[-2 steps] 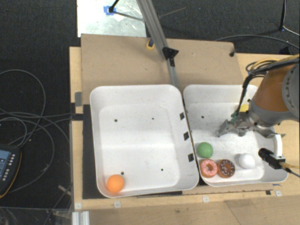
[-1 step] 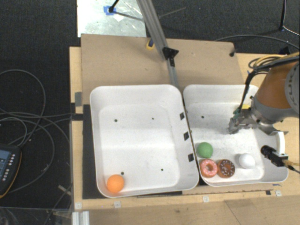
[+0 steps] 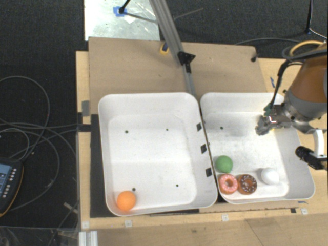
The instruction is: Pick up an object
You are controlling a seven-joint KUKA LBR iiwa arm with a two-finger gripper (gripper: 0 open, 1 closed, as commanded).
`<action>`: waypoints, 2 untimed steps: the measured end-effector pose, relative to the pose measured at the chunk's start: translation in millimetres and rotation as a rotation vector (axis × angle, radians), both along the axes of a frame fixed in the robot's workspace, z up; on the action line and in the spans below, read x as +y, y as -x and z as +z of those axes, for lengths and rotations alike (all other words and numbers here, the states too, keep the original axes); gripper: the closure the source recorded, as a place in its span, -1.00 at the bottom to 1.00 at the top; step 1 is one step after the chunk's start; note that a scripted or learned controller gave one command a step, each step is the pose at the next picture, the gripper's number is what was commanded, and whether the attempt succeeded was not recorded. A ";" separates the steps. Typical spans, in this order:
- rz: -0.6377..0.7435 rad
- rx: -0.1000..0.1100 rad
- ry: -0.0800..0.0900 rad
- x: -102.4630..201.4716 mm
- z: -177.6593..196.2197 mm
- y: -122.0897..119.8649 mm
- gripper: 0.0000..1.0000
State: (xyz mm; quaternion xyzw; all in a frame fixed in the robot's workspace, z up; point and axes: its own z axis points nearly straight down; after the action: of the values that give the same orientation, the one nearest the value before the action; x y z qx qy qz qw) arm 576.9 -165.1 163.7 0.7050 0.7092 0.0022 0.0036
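Camera view: the gripper (image 3: 264,126) hangs at the right of the frame, over the upper right part of the right bin (image 3: 241,102). How it is set cannot be told here; nothing shows in its grasp.

The things it could pick lie in a row near the lower edge of that bin, well apart from the gripper: a green ball (image 3: 223,163), a pink donut (image 3: 228,183), a brown donut (image 3: 247,184) and a white ball (image 3: 269,176). An orange ball (image 3: 125,201) sits alone in the lower left corner of the left bin (image 3: 148,104).

Risks, as I judge them: the two donuts touch, and the green ball sits just beside the pink one, so a descent there may close on two things or push one aside. The balls look smooth and round and may roll away at a touch. The white ball is pale against the white floor and near the wall, where a finger could strike the rim. The donuts look flat and low, offering little to grip.
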 end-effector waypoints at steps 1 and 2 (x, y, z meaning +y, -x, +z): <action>0.000 0.001 0.000 -0.5 53.6 -2.0 1.00; 0.005 0.004 -0.004 53.3 66.8 -12.0 1.00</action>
State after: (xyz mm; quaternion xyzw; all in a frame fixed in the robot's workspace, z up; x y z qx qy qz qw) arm 588.8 -111.8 230.5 0.7031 0.7111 0.0019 0.0008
